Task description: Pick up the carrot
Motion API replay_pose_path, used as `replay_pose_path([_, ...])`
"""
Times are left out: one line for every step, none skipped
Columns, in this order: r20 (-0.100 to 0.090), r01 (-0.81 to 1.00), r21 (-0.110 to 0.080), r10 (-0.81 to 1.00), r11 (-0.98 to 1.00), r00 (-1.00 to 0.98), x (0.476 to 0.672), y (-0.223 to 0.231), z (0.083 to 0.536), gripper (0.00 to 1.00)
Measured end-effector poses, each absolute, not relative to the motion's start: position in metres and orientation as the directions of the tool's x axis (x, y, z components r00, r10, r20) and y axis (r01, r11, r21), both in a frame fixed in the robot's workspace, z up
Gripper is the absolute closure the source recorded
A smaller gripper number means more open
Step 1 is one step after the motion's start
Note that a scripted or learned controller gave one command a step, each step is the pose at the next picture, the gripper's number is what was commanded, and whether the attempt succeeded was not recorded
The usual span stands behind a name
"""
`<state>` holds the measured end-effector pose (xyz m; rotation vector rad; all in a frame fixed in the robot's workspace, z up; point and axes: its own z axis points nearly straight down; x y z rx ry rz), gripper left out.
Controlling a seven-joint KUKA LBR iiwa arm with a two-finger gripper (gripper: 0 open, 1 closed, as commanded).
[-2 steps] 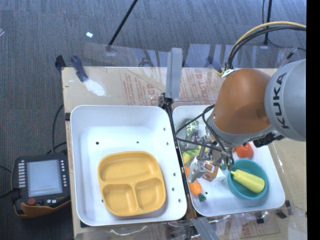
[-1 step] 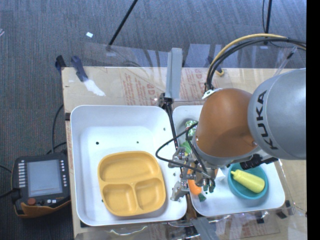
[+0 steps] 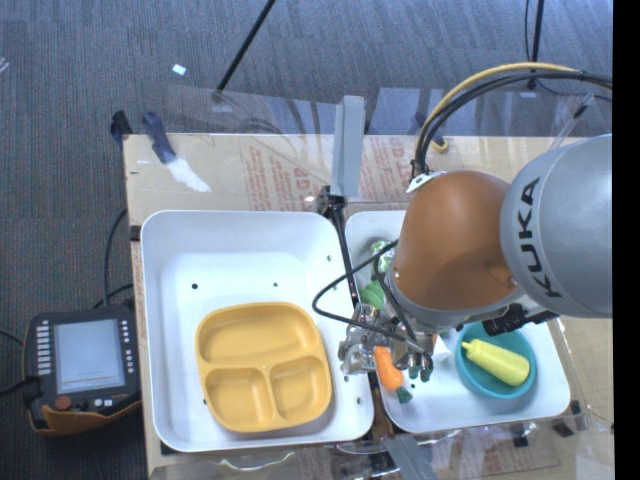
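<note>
The carrot (image 3: pixel 388 367) is orange with a green tip and lies slanted at the front left of the right bin (image 3: pixel 555 403), close to the bin's left wall. My gripper (image 3: pixel 388 353) hangs right over the carrot's upper end, under the arm's big orange-brown wrist (image 3: pixel 450 253). The carrot's lower half and green end stick out below the gripper toward the bin's front. The wrist hides how the gripper meets the carrot.
A blue bowl (image 3: pixel 480 378) with a yellow item (image 3: pixel 497 361) in it stands in the right bin just right of the gripper. Green items (image 3: pixel 377 263) lie behind the gripper. The left bin (image 3: pixel 175 268) bears a yellow divided plate (image 3: pixel 262 366).
</note>
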<state>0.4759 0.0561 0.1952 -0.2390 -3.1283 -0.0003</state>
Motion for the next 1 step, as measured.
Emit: replay_pose_path([0.004, 0.148, 0.0, 0.148, 0.989, -0.989, 0.4769, 0.0567, 0.204, 1.0])
